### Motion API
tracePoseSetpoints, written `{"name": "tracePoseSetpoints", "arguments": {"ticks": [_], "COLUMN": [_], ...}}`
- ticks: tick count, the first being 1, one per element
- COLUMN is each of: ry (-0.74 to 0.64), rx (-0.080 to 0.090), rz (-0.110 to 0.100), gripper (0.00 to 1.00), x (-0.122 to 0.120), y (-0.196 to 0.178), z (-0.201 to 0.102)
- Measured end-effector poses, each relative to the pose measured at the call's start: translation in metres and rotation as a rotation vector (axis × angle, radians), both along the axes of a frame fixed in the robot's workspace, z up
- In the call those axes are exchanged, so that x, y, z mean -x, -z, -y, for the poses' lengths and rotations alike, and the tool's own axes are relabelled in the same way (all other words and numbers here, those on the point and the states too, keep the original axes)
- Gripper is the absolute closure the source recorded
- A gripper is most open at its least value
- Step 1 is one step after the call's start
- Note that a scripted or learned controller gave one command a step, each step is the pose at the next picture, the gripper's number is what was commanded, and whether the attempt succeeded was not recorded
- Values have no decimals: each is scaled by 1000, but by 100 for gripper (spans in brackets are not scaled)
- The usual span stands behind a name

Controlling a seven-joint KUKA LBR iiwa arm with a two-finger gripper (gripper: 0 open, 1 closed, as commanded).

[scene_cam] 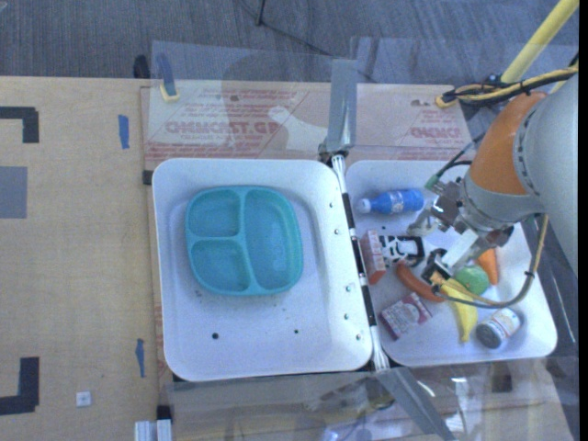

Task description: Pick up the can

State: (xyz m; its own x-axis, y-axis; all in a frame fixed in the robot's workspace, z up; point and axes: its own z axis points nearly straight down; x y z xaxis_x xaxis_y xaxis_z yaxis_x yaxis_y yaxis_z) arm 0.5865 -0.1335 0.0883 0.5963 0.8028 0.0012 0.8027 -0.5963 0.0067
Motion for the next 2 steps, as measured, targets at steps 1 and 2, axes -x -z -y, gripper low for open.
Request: {"name": "tracePoseSetpoints", "arguments": {"ticks": [1, 2], "ry": [-31, 225], "rx": [-5, -5], "rz": [-2, -10], "gripper": [0, 0], "x": [-47, -4], "y": [0, -11], "z": [49, 13]}}
